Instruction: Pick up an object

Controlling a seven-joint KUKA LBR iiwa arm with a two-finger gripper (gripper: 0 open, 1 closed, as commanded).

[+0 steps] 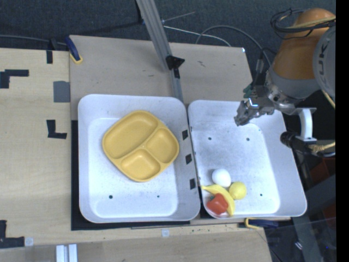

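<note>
My gripper (243,116) hangs over the far right part of the right bin (272,162), with nothing visible between its fingers. A white ball (221,177) lies near the bin's front left. Beside it sit a small yellow round piece (238,190), a yellow banana-shaped piece (217,190) and a red piece (218,203), all bunched in the front left corner. The gripper is well behind these objects and apart from them.
The left bin (92,195) holds a yellow divided plate (140,145). A grey metal pole (158,31) slants down from the top to the divider between the bins. Cables loop on the bench behind the right bin.
</note>
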